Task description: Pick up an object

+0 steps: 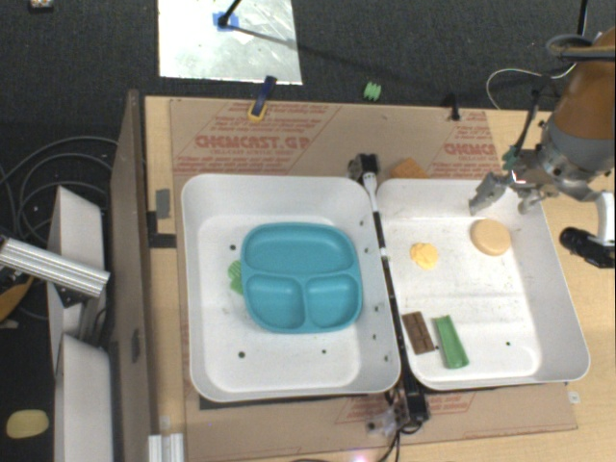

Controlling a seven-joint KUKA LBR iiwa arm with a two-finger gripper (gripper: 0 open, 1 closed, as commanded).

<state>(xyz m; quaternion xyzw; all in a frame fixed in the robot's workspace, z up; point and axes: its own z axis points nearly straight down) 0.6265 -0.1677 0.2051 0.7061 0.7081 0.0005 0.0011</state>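
The robot's gripper hangs over the far right corner of the right bin, fingers spread and grasping nothing; by the look of it, the pick has not begun. A tan disc lies just below the fingers, with a yellow lump nearby and a brown bar and green block toward the near rim. Open floor surrounds the disc, though the bin's far wall stands close. A blue tray occupies the left bin.

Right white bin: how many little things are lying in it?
4: round tan disc far right, yellow lump centre-left, brown bar and green block side by side at the near edge.
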